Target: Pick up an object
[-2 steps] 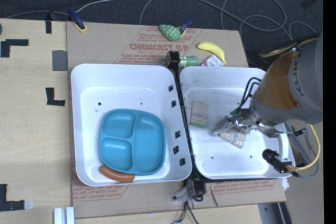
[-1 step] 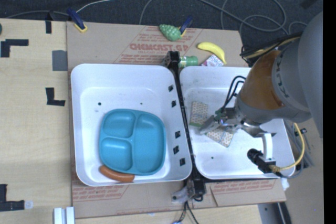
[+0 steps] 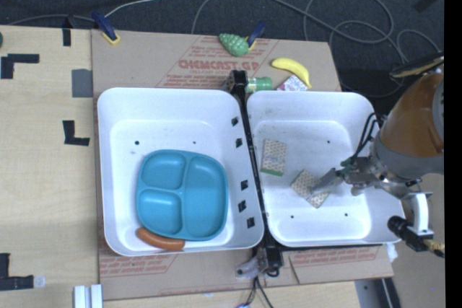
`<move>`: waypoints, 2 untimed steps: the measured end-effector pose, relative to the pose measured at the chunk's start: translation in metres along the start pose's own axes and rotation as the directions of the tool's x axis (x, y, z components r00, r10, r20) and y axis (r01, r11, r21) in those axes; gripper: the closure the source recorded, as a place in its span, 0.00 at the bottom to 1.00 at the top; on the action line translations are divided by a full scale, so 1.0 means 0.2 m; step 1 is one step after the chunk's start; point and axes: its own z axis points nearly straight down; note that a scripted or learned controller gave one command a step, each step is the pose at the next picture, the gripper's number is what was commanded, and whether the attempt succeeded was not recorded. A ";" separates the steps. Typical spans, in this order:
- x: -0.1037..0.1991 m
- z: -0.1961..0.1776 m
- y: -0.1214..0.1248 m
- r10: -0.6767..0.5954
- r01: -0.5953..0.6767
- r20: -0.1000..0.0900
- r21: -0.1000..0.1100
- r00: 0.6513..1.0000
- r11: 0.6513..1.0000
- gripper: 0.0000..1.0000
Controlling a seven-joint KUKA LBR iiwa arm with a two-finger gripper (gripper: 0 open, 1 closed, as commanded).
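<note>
In the right white plastic bin (image 3: 361, 112), my gripper (image 3: 326, 182) is lowered, its dark fingers reaching toward the bin's middle. Whether the fingers are parted or closed I cannot tell. A small grey patterned square pad (image 3: 309, 189) lies tilted directly at my fingertips, apparently touching them. A second patterned card with a green edge (image 3: 273, 157) lies flat just beyond it. Further beyond, in the left white bin (image 3: 115, 112), sit a blue divided plate (image 3: 182, 194) and an orange sausage-shaped toy (image 3: 160, 239).

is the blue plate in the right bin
No, the blue plate lies in the left bin, with an orange sausage beside its near edge.
</note>
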 end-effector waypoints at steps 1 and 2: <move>0.26 0.28 0.03 -0.002 0.002 -0.002 -0.001 1.000 1.000 0.00; -0.12 0.14 0.30 0.000 0.001 0.002 -0.002 1.000 1.000 0.00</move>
